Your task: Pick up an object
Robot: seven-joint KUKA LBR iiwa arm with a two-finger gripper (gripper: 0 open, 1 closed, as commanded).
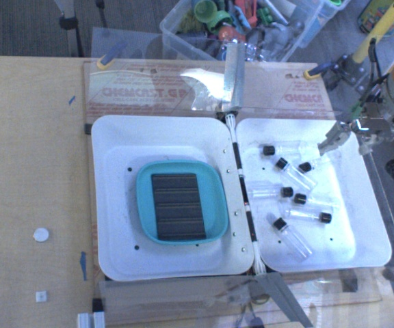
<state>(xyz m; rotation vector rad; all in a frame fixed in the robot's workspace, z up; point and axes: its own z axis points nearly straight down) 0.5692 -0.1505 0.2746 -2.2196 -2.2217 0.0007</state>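
Vials with black caps (295, 195) lie scattered flat in the right bin (371, 251). Your gripper (334, 141) hangs at that bin's far right corner, and you cannot tell if its jaws are apart. The nearest vial (305, 167) lies just down and left of it, pointing slantwise.

Black-capped clear vials (294, 178) flat in right bin (371, 251)

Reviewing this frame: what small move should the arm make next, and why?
Probably lower and shift the gripper leftward toward the nearest vial in the right bin. The gripper sits near that bin's upper right edge, above the scattered black-capped vials, and nothing shows between its fingers.
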